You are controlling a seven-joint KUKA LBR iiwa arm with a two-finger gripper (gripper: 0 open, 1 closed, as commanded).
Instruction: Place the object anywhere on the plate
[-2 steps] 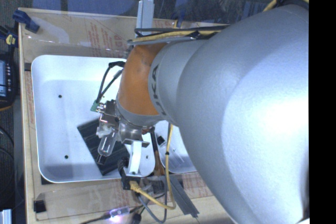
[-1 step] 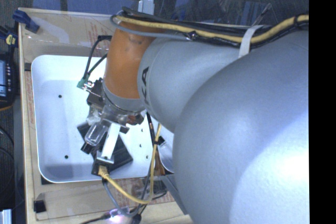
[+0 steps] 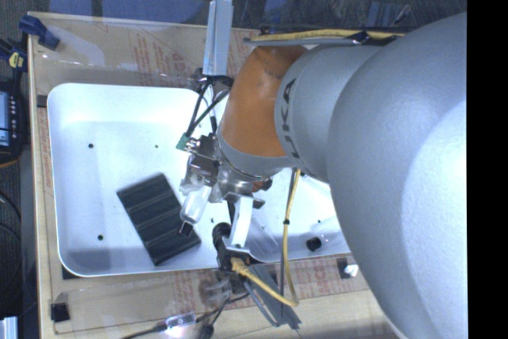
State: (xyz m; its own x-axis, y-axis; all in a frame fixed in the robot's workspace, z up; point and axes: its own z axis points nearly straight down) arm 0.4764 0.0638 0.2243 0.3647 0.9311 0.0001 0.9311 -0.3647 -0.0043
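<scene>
A black ribbed rectangular slab (image 3: 157,217) lies flat in the left white bin (image 3: 79,115), near its front right corner and turned at a slant. My gripper (image 3: 190,212) hangs right over the slab's right edge, touching it or just above it; I cannot tell which. Nothing held shows at the gripper. The grey arm with its orange band (image 3: 254,107) reaches in from the right and hides most of the right bin.
A small black thing (image 3: 315,244) sits on the visible strip of the right bin (image 3: 333,238), under the arm. The left bin's white floor stretches bare to the left and back of the slab. Clamps and a dark device line the bench's left edge (image 3: 16,123).
</scene>
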